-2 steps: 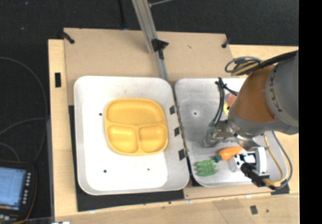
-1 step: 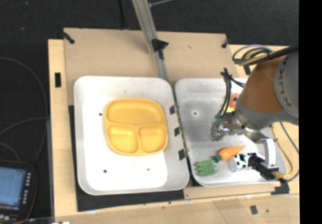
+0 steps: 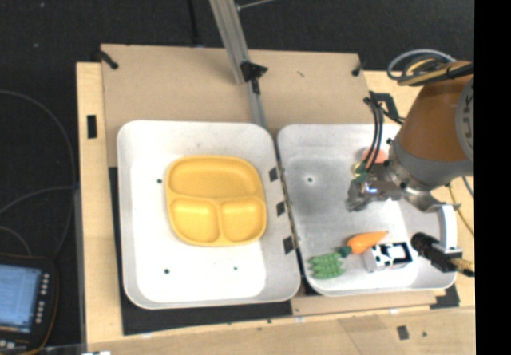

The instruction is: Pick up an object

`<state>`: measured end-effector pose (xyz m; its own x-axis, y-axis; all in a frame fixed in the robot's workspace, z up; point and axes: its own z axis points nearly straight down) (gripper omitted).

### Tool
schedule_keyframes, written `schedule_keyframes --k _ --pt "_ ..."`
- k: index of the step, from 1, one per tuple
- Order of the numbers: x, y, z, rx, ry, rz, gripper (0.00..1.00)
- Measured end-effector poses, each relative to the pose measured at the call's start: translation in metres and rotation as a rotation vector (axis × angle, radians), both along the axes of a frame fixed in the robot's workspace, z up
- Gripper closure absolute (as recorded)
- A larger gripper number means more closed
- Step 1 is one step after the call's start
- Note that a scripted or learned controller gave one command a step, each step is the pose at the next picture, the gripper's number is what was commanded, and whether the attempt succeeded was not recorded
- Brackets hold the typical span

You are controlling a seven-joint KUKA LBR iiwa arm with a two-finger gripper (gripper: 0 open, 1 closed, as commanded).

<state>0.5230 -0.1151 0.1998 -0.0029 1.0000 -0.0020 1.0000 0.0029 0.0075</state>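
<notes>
The yellow divided tray (image 3: 215, 199) serves as the landmark: it lies in the middle of the left white bin (image 3: 144, 266), its single long compartment toward the far side and two smaller ones toward the near side. The right white bin (image 3: 319, 158) sits just beside the left one, touching along the shared edge, both resting on the tan surface (image 3: 200, 82). In the right bin, well to the right of the tray, the arm's pincer (image 3: 359, 195) hangs low over the bin floor; whether it is spread or closed, and whether anything is caught in it, cannot be told from this slant. A small pinkish object (image 3: 372, 155) shows just beyond the pincer, partly hidden by the arm. Nearer than the pincer, along the bin's near edge, lie a toy carrot (image 3: 366, 242) with green leaves (image 3: 327, 266) and, just right of it, a small black-and-white toy (image 3: 391, 255).
</notes>
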Motion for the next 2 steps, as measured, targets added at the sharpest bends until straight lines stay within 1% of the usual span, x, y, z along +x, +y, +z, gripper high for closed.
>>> schedule_keyframes --k 1,2 --pt "0.002 -0.001 0.053 0.000 -0.001 0.001 1.00" --pt "-0.001 0.055 0.061 0.003 0.003 0.006 1.00"
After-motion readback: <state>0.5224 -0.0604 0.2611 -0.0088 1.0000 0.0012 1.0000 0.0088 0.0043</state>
